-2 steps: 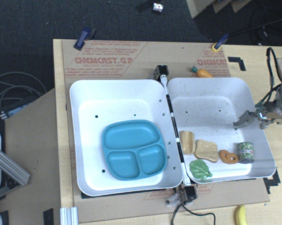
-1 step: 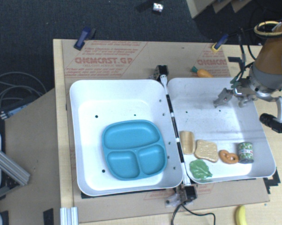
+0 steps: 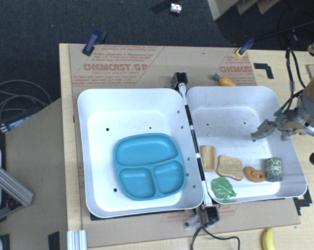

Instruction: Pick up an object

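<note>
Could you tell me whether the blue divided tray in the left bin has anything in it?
Empty: all three compartments of the blue divided tray show bare blue plastic.

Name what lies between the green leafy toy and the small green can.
In the camera view, between green leafy toy and small green can: tan toast slice, orange pretzel-like ring.

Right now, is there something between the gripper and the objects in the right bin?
Nothing visible. The gripper is above bare floor of the right bin; the can, pretzel, toast, bread roll and green leaf lie along the near wall, unobstructed.
</note>
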Robot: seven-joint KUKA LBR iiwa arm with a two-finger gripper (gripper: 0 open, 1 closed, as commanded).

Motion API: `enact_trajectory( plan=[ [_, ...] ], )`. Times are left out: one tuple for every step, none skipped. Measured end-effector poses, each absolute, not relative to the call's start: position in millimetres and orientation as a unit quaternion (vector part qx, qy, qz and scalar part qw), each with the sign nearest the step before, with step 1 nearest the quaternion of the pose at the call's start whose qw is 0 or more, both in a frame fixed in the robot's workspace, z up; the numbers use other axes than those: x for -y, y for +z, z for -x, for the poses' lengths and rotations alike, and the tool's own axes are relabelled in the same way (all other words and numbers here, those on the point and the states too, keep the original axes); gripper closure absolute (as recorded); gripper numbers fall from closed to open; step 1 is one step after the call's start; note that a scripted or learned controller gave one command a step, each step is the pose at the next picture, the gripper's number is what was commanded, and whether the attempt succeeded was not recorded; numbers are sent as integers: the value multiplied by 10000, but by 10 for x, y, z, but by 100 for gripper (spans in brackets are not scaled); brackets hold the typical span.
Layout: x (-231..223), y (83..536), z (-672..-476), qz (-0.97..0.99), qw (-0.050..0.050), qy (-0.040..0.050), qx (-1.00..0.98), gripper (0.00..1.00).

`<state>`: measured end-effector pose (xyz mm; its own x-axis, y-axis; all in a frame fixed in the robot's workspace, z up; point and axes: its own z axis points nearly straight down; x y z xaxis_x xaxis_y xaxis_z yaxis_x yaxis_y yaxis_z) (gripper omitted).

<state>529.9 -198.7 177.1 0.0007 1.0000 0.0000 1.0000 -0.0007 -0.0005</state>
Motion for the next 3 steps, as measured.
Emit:
enact_trajectory(
  plan=[
    [2239,1270,-4872,7078,3,4,7064,0],
    [1865,1129,-5485,7066,-7,-4,7076,0],
    [2229,1774,-4901,7076,-12,2,7066,0]
  ],
)
